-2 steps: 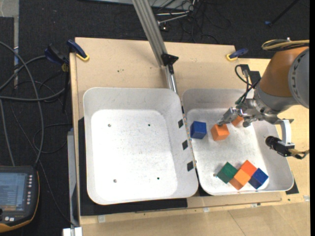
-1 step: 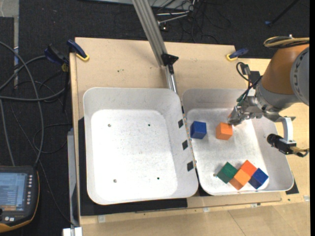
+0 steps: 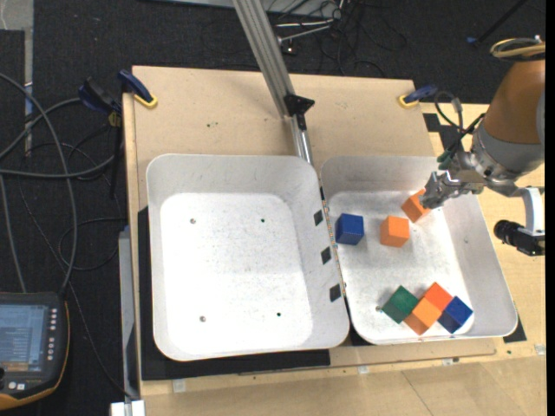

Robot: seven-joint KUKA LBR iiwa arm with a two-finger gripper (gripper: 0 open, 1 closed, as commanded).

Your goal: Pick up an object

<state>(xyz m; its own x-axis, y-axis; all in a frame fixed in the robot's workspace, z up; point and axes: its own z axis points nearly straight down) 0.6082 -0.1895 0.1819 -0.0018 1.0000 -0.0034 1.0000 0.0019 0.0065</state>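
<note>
My gripper (image 3: 431, 194) hangs over the far right part of the right bin (image 3: 486, 258). It is shut on a small orange block (image 3: 414, 206), which sits tilted at the fingertips, a little above the bin floor. In the middle of the same bin lie a blue cube (image 3: 349, 229) and, just to its right, an orange cube (image 3: 395, 230). At the near edge a green cube (image 3: 401, 304), an orange block (image 3: 428, 307) and a blue cube (image 3: 455, 314) are packed together.
The left bin (image 3: 165, 232) stands beside the right one, their rims touching. A slanted metal pole (image 3: 269, 50) crosses the bench's far side down to the bins' junction. Clamps sit at the bench's far corners (image 3: 139, 89).
</note>
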